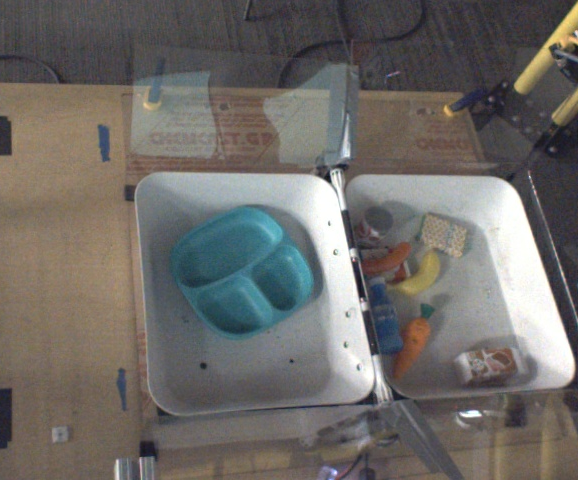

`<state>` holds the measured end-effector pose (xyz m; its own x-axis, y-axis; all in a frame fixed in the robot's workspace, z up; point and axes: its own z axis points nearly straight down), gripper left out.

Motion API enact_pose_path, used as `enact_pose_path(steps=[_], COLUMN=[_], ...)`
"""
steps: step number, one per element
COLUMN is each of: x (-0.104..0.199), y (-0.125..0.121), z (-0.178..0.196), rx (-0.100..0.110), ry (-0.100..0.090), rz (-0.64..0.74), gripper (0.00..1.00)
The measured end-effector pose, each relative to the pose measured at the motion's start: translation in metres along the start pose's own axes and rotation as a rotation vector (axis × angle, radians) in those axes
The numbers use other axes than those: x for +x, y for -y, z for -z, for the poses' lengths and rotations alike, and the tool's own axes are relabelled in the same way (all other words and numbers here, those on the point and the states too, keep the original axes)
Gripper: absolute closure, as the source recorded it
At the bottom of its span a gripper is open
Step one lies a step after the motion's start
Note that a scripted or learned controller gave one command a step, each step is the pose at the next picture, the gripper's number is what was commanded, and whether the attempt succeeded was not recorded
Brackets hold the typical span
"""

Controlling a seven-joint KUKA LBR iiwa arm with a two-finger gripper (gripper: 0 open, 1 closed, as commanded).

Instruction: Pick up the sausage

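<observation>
The sausage [386, 259] is a reddish-orange link lying in the right bin [509, 268], near its left wall, just above a yellow banana [420, 275]. A small can [373, 223] lies right behind the sausage.
The right bin also holds a cracker [443, 235], a carrot [411, 341], a blue packet [386, 324] and a small brown carton [488, 364]. In the left bin [169, 348] sits a teal divided plate [242, 270]. Yellow-handled clamps [559, 38] stand at the back right.
</observation>
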<state>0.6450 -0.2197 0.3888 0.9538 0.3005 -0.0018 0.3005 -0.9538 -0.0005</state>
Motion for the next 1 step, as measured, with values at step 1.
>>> enact_pose_path(steps=[1], x=[-0.0039], y=[0.0008], z=[0.0461], rx=[-0.002], ry=[-0.001], rz=[0.503], gripper=[1.0])
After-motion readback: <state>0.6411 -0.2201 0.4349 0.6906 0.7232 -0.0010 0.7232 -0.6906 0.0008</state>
